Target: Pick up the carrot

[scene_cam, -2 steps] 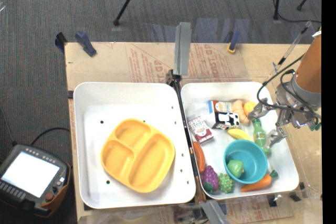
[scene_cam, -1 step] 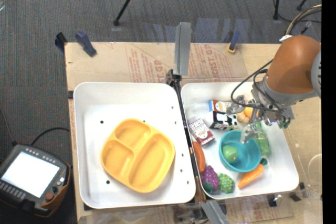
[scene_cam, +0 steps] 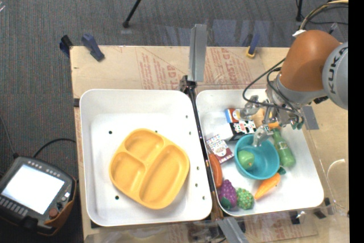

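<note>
The orange carrot (scene_cam: 267, 185) lies slanted on the floor of the right bin (scene_cam: 307, 190), near its front wall and right under the teal bowl (scene_cam: 263, 163). My gripper (scene_cam: 262, 132) hangs over the bowl's far rim, well behind the carrot and apart from it. The grey arm with its orange band (scene_cam: 307, 62) comes in from the right, above the bin's back half. Nothing orange shows at the gripper's tip.
A green fruit (scene_cam: 245, 157) sits in the bowl, with a green bottle (scene_cam: 283, 151) to its right. Purple grapes (scene_cam: 227, 191), a green cluster (scene_cam: 244, 199), a red sausage (scene_cam: 216, 172) and small packets (scene_cam: 219, 147) crowd the bin's left side. The left bin (scene_cam: 96, 122) holds a yellow divided plate (scene_cam: 149, 167).
</note>
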`<state>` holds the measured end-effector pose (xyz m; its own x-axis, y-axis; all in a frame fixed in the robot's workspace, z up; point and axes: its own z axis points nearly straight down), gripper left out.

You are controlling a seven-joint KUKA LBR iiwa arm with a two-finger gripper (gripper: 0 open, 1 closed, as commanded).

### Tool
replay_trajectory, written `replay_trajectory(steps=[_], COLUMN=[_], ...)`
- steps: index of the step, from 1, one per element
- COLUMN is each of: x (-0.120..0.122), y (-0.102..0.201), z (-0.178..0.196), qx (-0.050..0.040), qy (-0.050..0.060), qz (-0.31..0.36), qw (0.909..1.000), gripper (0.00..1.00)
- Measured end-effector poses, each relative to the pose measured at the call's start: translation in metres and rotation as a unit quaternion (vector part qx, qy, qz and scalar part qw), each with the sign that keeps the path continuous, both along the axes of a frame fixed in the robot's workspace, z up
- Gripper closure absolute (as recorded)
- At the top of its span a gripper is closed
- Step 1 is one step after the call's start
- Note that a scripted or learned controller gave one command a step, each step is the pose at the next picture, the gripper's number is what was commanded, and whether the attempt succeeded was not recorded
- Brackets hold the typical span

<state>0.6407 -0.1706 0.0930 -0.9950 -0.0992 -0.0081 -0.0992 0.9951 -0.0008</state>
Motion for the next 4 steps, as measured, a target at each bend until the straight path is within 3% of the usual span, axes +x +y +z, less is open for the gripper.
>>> replay_trajectory(steps=[1,2,3,4], x=[-0.009,-0.001,-0.104,-0.161], y=[-0.015,-0.021,-0.041,0.005], z=[0.000,0.000,-0.007,-0.004], qx=[0.0017,0.0027,0.0016,0.0015], qy=[-0.002,0.001,0.005,-0.001], qz=[-0.119,-0.129,-0.156,-0.164], qw=[0.9929,0.9916,0.9878,0.9864], gripper=[0.00,0.00,0.00,0.00])
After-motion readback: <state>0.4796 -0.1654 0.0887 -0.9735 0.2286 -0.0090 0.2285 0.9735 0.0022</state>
